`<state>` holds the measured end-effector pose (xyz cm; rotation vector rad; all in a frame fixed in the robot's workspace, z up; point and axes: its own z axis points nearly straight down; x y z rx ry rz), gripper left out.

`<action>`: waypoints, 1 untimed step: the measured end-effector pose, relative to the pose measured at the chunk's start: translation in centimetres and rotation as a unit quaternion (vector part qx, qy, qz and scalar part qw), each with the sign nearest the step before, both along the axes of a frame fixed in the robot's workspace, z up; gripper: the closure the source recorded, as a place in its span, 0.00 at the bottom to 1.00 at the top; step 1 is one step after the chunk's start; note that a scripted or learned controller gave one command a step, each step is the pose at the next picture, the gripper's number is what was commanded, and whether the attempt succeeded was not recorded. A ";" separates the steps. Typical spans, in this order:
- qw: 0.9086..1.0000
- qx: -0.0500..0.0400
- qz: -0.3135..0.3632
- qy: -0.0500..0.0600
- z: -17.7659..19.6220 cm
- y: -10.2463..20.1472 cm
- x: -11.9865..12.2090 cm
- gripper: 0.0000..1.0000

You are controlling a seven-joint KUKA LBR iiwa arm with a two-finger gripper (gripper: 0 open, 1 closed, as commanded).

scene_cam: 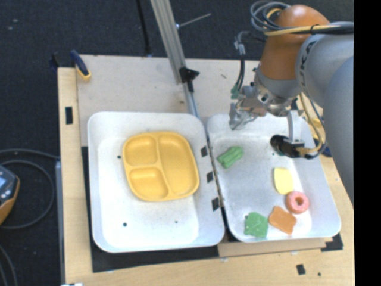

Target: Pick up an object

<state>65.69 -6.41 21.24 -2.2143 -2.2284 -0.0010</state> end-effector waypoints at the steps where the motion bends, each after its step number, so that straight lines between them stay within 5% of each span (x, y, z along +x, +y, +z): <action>1: 1.000 0.000 0.000 -0.002 1.8 4.7 1.2 1.00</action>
